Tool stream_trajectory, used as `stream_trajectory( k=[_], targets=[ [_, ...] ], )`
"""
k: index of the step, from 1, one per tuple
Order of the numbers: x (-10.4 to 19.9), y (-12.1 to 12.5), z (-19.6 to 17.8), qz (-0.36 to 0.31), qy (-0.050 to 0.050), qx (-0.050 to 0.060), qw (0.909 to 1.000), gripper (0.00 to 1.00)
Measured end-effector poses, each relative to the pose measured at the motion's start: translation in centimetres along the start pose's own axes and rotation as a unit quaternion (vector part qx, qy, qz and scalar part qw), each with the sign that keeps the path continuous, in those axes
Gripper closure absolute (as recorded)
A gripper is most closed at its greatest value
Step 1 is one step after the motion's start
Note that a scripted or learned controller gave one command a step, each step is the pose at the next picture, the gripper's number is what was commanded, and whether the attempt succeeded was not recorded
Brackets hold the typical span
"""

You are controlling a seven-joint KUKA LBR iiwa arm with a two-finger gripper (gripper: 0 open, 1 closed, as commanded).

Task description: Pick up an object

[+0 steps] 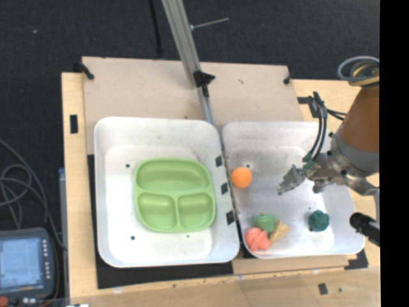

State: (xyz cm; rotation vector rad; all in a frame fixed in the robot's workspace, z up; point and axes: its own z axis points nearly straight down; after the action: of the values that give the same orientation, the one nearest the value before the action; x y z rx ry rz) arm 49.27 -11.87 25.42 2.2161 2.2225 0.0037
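Observation:
In the right bin (268, 139) lie an orange ball (241, 177) near its left wall, a dark green lump (318, 220) at the front right, and a small cluster at the front left: a pink piece (257, 238), a green piece (264, 222) and a tan piece (279, 231). My gripper (291, 179) hangs over the middle of this bin, right of the ball and above the dark green lump, its tip pointing left. I see nothing held at its tip.
The left bin (115, 146) holds a light green divided plate (174, 194). A metal post (185, 37) rises from between the bins at the back. Cables (317, 117) run along the arm at the right bin's far right corner.

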Motion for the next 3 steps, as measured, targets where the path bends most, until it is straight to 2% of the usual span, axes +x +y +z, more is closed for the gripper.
stream_trajectory(
  k=[1, 2, 3],
  targets=[
    [0.0, 0.0, 0.0, 0.001, 0.0, 0.0, 1.0, 0.0],
    [-0.2, -0.1, 4.2, 0.002, 0.0, 0.003, 1.0, 0.0],
    [-0.3, 0.6, 10.2, 0.002, 0.0, 0.004, 1.0, 0.0]
  ],
)
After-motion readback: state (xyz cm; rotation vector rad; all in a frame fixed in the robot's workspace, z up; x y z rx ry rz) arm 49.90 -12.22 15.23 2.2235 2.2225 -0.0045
